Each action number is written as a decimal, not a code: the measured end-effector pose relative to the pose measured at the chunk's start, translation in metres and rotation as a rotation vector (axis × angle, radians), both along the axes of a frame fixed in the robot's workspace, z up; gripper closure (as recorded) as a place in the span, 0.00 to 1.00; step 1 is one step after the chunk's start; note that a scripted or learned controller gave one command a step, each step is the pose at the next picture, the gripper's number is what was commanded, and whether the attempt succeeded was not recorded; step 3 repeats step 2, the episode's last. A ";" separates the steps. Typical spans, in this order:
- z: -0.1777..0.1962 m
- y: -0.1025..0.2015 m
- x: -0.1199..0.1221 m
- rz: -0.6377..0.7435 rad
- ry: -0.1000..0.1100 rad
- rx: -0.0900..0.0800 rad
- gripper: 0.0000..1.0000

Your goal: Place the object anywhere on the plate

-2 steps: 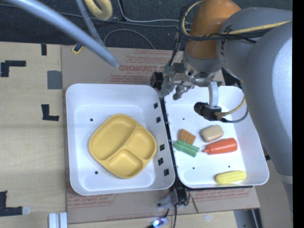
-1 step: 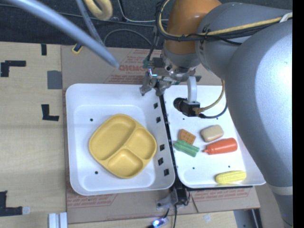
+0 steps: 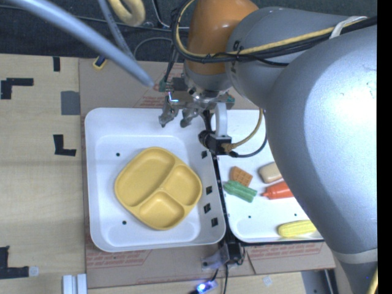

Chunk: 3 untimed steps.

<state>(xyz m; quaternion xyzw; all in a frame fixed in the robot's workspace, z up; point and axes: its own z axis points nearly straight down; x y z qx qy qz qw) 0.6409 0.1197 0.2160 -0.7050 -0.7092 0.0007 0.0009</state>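
Wooden-toned counter (image 3: 37,182) under a slanted overhead view, bearing two shallow white bins side by side. Lying in the left bin (image 3: 98,164) is a yellow plate (image 3: 158,187) with three compartments — nothing rests on it. Over that bin's far edge hangs the tool (image 3: 176,119), its two dark fingers slightly apart with nothing between them. Behind it rise an orange band (image 3: 214,23) and the large grey arm (image 3: 318,121), which covers much of the right bin (image 3: 257,222). On that bin's floor lie several toy foods, all apart from the tool: a waffle-like orange square (image 3: 241,176), a green piece (image 3: 239,192) touching it, a tan block (image 3: 270,173), a red-orange piece (image 3: 278,192) and a yellow corn cob (image 3: 296,228) near the front edge.
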 end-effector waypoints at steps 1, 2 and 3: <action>0.018 0.022 0.009 -0.002 -0.002 0.000 1.00; 0.017 0.021 0.009 -0.003 -0.001 -0.001 0.00; 0.017 0.021 0.009 -0.003 -0.001 -0.001 0.00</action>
